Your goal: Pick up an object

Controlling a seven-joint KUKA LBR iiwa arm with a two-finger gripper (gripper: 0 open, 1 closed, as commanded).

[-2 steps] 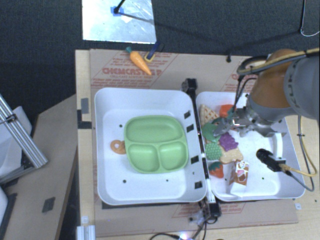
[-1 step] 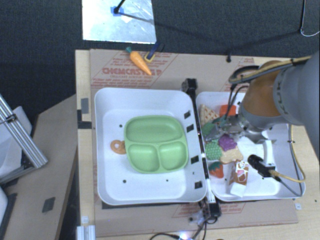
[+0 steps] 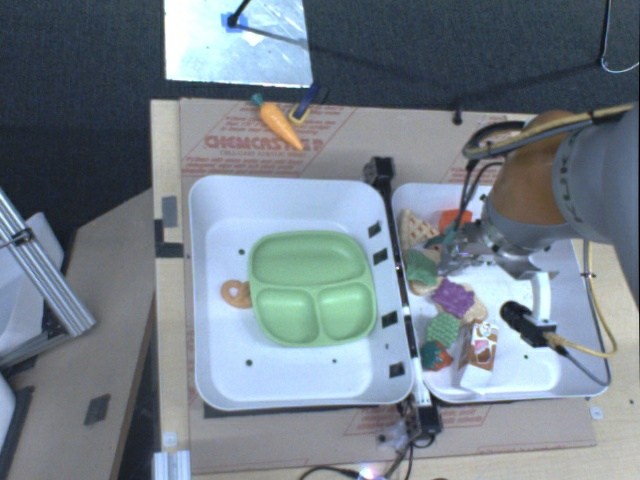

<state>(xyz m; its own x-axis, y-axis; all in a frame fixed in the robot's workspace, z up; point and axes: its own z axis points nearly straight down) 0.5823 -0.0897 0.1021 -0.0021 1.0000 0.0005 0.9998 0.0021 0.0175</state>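
Left bin (image 3: 215, 268): green tray (image 3: 310, 286) at centre, pretzel (image 3: 237, 293) touching its left edge. Right bin (image 3: 570, 363): toy pile incl. waffle (image 3: 417, 230), purple grapes (image 3: 453, 297), carton (image 3: 483, 348). Arm (image 3: 560, 193) enters from right; gripper (image 3: 452, 253) low over pile's top, near waffle. Carrot (image 3: 280, 125) on table behind bins.

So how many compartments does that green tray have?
3. The green tray lies in the left bin: one wide compartment runs across its far side, and two smaller ones sit side by side along its near side, at left and right.
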